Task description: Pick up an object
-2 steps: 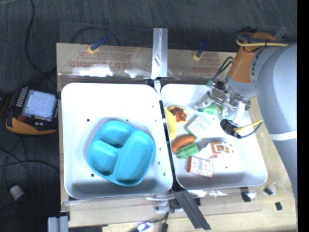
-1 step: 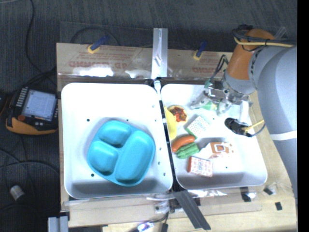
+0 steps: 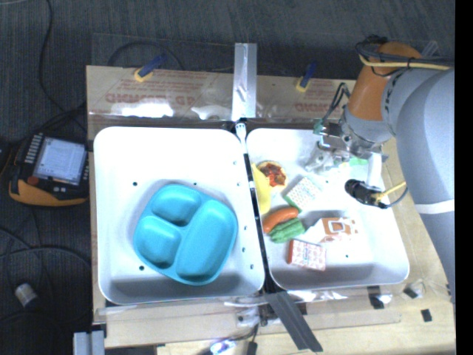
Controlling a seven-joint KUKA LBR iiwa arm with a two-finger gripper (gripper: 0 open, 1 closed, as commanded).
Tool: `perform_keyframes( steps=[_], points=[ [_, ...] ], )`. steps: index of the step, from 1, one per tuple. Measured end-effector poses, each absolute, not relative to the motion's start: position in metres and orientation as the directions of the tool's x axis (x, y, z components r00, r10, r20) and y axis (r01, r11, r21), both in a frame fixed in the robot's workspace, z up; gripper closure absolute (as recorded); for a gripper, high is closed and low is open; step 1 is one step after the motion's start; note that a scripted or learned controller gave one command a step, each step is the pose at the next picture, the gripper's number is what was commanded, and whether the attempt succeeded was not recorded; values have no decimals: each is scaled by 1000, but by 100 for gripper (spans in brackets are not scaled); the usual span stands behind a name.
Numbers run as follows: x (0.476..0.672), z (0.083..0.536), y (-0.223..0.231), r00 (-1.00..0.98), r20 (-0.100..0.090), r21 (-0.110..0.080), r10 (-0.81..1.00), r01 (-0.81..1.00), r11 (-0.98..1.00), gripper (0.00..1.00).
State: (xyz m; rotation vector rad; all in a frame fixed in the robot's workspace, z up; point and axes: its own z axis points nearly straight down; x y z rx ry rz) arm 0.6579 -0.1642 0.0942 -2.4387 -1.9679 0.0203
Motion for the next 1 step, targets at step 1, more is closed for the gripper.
perform_keyframes(
  steps=[1],
  points=[
    [604, 196, -188, 80, -2, -2, 997, 997, -80, 100]
  ],
)
